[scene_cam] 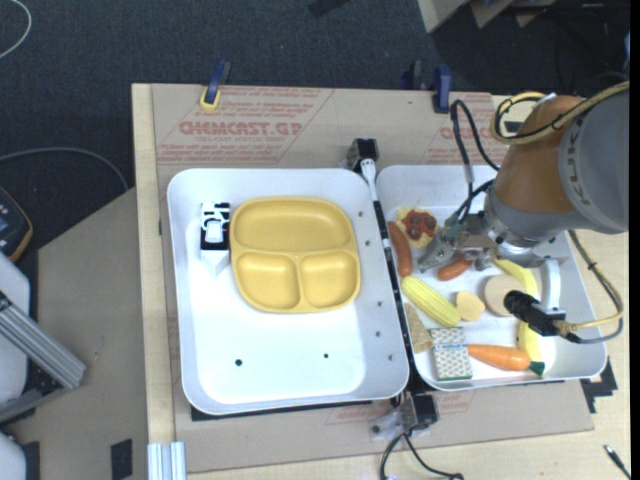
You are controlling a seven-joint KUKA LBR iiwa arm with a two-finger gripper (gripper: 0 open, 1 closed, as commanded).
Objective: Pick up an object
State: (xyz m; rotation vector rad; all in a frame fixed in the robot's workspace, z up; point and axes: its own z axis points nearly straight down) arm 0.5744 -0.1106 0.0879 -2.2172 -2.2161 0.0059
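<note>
Hovering low over the right bin: the tool sits in the upper-middle of that bin, with the arm coming in from the right.

- Tool state: cannot tell how far it is open. The wrist and clutter mask the tip, and nothing is visibly clamped in it.
- Nearest candidate is a small red piece, just beside the tool tip and possibly touching it. It looks to be lying on the bin floor, not lifted.
- Other pickable items, all in the right bin: sausage along the left wall, corn cob below the tool, round beige piece, banana on the right side, carrot and a small box near the front edge.
- The left bin holds a yellow divided plate and a small black-and-white item, both well apart from the tool.

Progress call: approach done, tool at or near grasp height over the pile. Pick not confirmed, since no object is seen off the bin floor. Left to do: close on something, most likely the red piece, then lift clear.

Risk: the items are packed tight around the tip, so a close here may pinch an edge, nudge the corn cob or sausage, or come up with nothing.
</note>
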